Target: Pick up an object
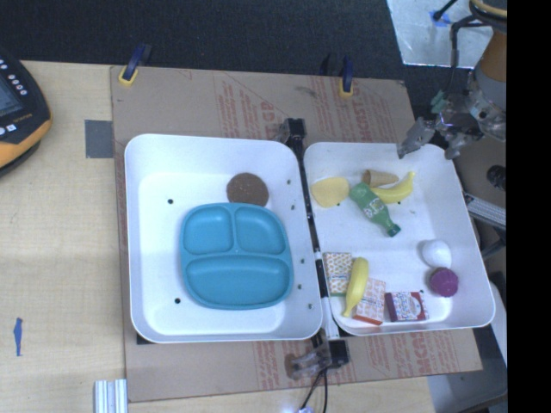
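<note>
Noting the jaws hanging above the far right corner of the right bin (pixel 465 231), spread apart with nothing between them

Counting the likely picks in that bin: a small banana (pixel 398 188) and a green bottle (pixel 374 206) lying nearest the jaws, touching or nearly so, with a yellow disc (pixel 330 191) and a tan scrap (pixel 374 177) just beside them

Placing a white ball (pixel 435 253) and a purple ball (pixel 443 281) near the right wall, and a second banana (pixel 355 286) across some flat packets (pixel 405 305) along the near edge

Judging the risks:
- closing on the small banana and catching the bottle too, since the two are crowding each other
- pinching either ball off-centre and sending it rolling away
- scraping at the packets and failing to get under them, being so flat
- coming down too near the bin wall and striking it

Recording in the left bin (pixel 146 231) a blue divided plate (pixel 234 255) and a brown disc (pixel 247 188) just beyond it, both well apart from the jaws

Noting both bins sitting on a cardboard sheet (pixel 215 101), clipped at its far edge by a yellow clamp (pixel 132 64) and a blue clamp (pixel 346 76), on a pale wooden bench (pixel 60 256)

Spotting a yellow and black handset (pixel 17 101) at the left edge of the bench and dark floor (pixel 215 15) beyond it
</note>
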Controlling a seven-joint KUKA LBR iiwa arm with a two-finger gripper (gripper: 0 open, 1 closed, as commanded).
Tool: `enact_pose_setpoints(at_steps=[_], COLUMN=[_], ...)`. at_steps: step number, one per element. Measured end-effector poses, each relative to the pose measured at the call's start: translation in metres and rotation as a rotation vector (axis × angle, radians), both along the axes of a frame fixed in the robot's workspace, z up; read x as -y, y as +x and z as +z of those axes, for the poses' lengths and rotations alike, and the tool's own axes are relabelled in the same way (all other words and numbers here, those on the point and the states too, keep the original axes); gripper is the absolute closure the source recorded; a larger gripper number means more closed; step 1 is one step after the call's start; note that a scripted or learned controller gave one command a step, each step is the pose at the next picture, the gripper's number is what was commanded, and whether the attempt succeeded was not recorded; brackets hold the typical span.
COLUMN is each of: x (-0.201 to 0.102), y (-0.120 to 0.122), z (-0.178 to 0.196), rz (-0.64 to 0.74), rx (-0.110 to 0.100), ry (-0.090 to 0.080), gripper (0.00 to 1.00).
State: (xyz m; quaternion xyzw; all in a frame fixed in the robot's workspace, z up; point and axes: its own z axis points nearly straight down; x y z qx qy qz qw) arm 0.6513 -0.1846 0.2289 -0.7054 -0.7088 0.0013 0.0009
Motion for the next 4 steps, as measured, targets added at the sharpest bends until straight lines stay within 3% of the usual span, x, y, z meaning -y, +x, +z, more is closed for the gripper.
enact_pose_setpoints(at_steps=[1, 2, 3, 4], x=[-0.051, -0.055, -0.054, -0.103], y=[-0.068, 0.005, 0.004, -0.019], z=[-0.145, -0.137, -0.127, -0.03], rz=[0.0, 0.004, 0.003, 0.004], rx=[-0.016, -0.009, -0.009, 0.009], ry=[0.005, 0.002, 0.001, 0.002], gripper=[0.0, 0.0, 1.0, 1.0])
